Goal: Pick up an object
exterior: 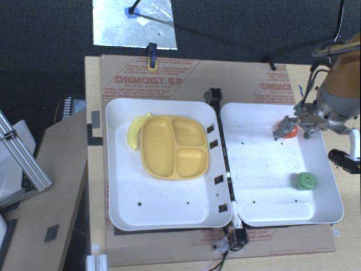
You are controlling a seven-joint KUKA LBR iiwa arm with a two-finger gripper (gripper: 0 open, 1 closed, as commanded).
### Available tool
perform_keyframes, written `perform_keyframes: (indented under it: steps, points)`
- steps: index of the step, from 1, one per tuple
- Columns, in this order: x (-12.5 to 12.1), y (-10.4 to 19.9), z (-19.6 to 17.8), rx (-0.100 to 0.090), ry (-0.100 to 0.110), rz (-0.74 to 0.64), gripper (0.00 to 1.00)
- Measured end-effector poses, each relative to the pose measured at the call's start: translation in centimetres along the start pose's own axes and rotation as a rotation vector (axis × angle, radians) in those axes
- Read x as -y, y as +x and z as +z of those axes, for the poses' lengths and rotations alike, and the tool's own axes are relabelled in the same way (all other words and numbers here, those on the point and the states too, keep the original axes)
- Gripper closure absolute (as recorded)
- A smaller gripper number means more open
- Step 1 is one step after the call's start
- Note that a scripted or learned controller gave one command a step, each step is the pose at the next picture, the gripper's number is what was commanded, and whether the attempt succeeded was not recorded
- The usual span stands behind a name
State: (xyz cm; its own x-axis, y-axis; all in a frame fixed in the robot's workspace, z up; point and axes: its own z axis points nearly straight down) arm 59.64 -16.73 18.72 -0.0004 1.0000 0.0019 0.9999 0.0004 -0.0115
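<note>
Pincer (289, 130) sits low over the far right part of the right bin (265, 208), grey fingers pointing left. Tips are at an orange object (290, 132), which shows partly between and under the metal parts. Cannot tell how far apart the fingers are, or whether the orange object is actually clamped or just touched; it's too small and half hidden.

Arm (344, 83) comes in from the right, orange band above the grey wrist, over the bin's far right corner.

Rest, big to small:
- Cardboard sheet (186, 75) with red print under both bins, on the bench.
- Left bin (130, 208), white, shallow, touching the right bin along the middle seam with black clips along it.
- Right bin, same type.
- Yellow divided tray (172, 147) lying flat in the left bin, toward its far half, three compartments facing up.
- Banana (134, 131), yellow, just beside the tray's far left edge, partly tucked under or against it.
- Green round object (306, 180) in the right bin, near right area, well apart from the orange object and clear of the pincer.
- Orange object, smallest, far right of the right bin near the far wall, resting at bin floor level as far as I can see.
</note>
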Motion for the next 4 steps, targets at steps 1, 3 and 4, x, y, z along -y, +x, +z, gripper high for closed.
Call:
perform_keyframes:
  steps: [1, 3, 4]
  points:
    - [-0.3, 0.0, -0.8, 0.002, -0.013, -0.003, 0.00]
    - [0.3, -0.6, 10.1, 0.001, -0.009, 0.000, 0.00]
    - [0.1, -0.7, 8.7, 0.004, -0.016, 0.000, 1.00]
